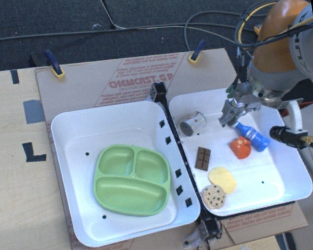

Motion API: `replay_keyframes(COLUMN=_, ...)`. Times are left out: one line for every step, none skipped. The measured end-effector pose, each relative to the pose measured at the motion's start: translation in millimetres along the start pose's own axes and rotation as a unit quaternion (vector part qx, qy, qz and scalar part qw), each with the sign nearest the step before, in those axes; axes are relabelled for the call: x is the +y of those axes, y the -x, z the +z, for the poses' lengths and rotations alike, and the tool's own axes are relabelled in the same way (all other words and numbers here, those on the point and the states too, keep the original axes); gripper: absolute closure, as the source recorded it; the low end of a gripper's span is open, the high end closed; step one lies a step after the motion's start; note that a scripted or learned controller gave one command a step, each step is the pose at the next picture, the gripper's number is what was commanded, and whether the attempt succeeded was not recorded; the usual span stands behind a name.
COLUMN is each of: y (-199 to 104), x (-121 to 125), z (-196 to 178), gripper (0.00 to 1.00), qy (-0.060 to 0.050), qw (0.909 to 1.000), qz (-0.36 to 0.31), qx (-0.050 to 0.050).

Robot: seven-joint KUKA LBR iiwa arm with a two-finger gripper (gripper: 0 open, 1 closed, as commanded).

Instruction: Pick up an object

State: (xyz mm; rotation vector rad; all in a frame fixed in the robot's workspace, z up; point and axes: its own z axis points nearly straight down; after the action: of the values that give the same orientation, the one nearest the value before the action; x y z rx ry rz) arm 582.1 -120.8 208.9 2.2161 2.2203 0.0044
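- The gripper (232, 113) hangs over the right bin (273, 191), near its far edge; whether it is wide or narrow I cannot tell, and nothing shows held in it.
- Nearest candidates: the blue bottle (252, 137) touching the orange object (241, 148), toward the bin's right edge; the grey cup (192, 124) lies near the far left corner.
- Judgement: choose the bottle; centre over its body, straddle its narrow width, and descend clear of the orange neighbour.

a robotics lab: clamped cardboard (137, 77), taped bench (11, 174), loose cables (110, 17), white bins (62, 127).
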Motion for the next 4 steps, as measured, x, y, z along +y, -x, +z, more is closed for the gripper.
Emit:
replay_keyframes(y=-0.5, x=0.8, z=-42.7, gripper=1.0, qy=-0.001, qw=1.0, qz=0.0, qx=0.0)
replay_keyframes(y=-42.6, x=11.6, z=-38.1, gripper=1.0, qy=-0.003, qw=1.0, qz=-0.002, qx=0.001)
replay_keyframes(y=-104.7, x=24.3, z=-27.9, gripper=1.0, qy=-0.004, qw=1.0, qz=-0.003, qx=0.001)
replay_keyframes(y=-154.8, x=24.4, z=-19.3, gripper=1.0, qy=-0.004, qw=1.0, qz=-0.002, qx=0.001)
